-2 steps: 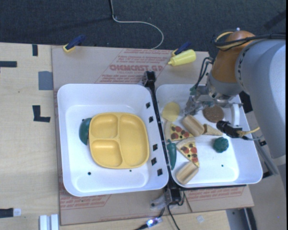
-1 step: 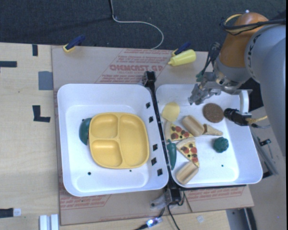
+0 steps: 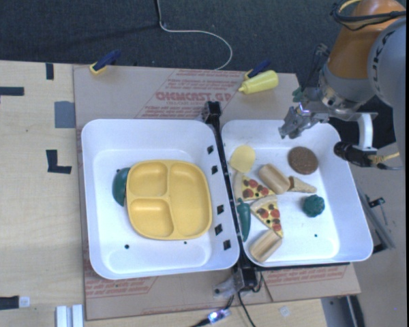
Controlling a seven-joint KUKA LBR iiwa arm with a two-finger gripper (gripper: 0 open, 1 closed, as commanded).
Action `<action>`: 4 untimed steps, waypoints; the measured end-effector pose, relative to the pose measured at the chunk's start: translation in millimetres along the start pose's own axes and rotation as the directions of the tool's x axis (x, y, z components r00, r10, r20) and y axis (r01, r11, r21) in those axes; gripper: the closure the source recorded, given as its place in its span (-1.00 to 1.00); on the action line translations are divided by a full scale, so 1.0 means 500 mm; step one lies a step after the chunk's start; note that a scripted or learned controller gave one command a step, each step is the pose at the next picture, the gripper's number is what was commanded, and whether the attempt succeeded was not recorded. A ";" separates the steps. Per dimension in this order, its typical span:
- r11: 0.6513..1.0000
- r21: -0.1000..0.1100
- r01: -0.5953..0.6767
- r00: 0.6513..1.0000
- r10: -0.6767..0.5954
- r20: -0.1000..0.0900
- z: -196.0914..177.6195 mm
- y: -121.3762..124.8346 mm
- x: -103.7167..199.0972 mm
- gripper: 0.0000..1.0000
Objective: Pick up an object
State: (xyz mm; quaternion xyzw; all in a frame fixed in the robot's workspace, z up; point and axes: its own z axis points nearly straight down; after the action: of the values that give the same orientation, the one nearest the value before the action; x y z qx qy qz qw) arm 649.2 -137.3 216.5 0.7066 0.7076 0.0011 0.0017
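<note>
Landmark: brown round cookie (image 3: 303, 160) in the right bin (image 3: 347, 203).

Left of the cookie lie the pale yellow disc (image 3: 243, 159) and tan cylinder (image 3: 274, 178); the cylinder's long axis runs diagonally, upper-left to lower-right.

The end effector (image 3: 294, 127) hangs just above and left of the cookie, near the bin's far rim. Cookie judged nearest candidate, toward the lower right. Finger spacing: cannot tell. Nothing seen held.

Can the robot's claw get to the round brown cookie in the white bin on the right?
Probably yes. The claw hangs over the far part of the right white bin, just beside the round brown cookie. Nothing lies on top of the cookie, and the tan cone next to it leaves its top free.
</note>
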 end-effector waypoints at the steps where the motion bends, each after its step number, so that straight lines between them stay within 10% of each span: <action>1: 1.000 0.003 0.000 1.000 0.000 -0.001 -0.017 0.001 0.001 1.00; 4: 1.000 0.010 0.004 1.000 -0.004 -0.003 0.002 -0.190 0.266 1.00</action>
State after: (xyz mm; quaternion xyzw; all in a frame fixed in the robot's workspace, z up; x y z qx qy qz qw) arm 554.0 -4.5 214.8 0.7052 0.7090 -0.0014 -0.0026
